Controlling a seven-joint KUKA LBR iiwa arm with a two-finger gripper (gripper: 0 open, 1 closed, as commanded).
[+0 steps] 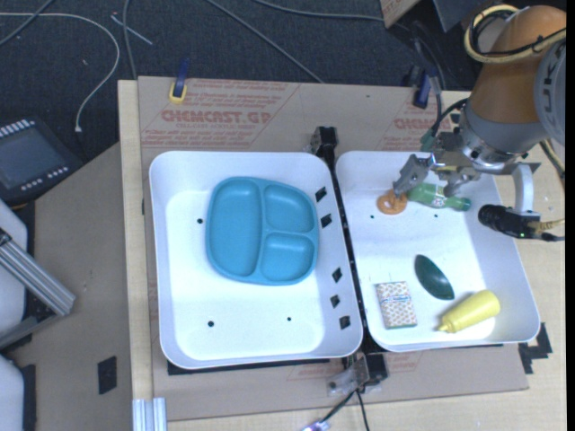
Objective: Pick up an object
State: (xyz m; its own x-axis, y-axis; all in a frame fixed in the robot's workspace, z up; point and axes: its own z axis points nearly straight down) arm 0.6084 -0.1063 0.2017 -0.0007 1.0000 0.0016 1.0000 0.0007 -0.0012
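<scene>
You are looking down on two white bins side by side. The gripper is hanging low over the far end of the right bin, its grey fingers spreading apart above a green bottle-like item, with nothing clamped between them. An orange ring is lying just beside that item. Nearer you, a dark green oval piece, a patterned packet and a yellow bottle are resting. A blue divided plate is sitting in the left bin.

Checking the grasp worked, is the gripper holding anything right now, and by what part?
Cannot be told. The gripper sits low over a green object in the right bin, but no hold shows.
</scene>
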